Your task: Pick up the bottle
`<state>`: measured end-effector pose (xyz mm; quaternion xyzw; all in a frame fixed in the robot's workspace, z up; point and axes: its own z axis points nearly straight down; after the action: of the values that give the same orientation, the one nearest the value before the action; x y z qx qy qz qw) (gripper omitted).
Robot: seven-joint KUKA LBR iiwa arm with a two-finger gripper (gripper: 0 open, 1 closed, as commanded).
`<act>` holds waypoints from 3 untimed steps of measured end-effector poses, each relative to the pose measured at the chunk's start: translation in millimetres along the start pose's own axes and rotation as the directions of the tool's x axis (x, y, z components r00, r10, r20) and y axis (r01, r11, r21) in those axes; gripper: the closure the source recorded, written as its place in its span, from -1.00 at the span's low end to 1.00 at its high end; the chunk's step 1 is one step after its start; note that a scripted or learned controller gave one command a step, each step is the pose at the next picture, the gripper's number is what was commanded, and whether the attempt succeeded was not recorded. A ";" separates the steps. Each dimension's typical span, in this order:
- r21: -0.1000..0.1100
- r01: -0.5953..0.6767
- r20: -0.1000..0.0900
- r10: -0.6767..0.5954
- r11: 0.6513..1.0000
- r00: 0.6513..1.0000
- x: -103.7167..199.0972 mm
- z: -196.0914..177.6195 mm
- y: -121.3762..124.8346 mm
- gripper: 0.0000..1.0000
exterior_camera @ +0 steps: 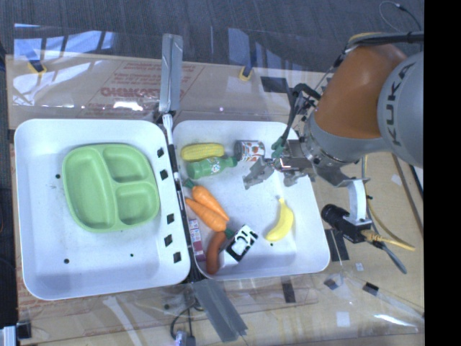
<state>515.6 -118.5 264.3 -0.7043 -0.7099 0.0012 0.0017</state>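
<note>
The bottle point(211, 166) is green with a label and lies on its side in the right bin point(306, 254), near the bin's upper left. It rests just below a yellow corn cob point(202, 151). My gripper point(272, 176) hangs over the upper middle of the right bin, to the right of the bottle and apart from it. Its fingers point(253, 176) stand open with nothing between them. The arm's grey and orange body point(356, 96) fills the upper right.
In the right bin also lie a small can point(250, 150), two carrots point(207, 206), a banana point(281, 222), a brown sausage point(214, 251) and a black-and-white block point(241, 242). The left bin point(36, 265) holds a green divided plate point(112, 186).
</note>
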 end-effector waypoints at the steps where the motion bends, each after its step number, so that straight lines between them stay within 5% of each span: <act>1: 0.005 0.049 0.000 -0.049 0.999 0.999 -32.6 92.5 43.2 -1.00; 2: 0.001 -0.091 0.000 0.091 0.996 0.996 -54.3 173.6 26.4 -1.00; 3: -0.005 -0.021 0.000 0.021 1.000 1.000 -29.1 138.1 110.3 -1.00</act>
<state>625.6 -146.7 125.7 -0.7118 -0.7024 -0.0007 -0.0003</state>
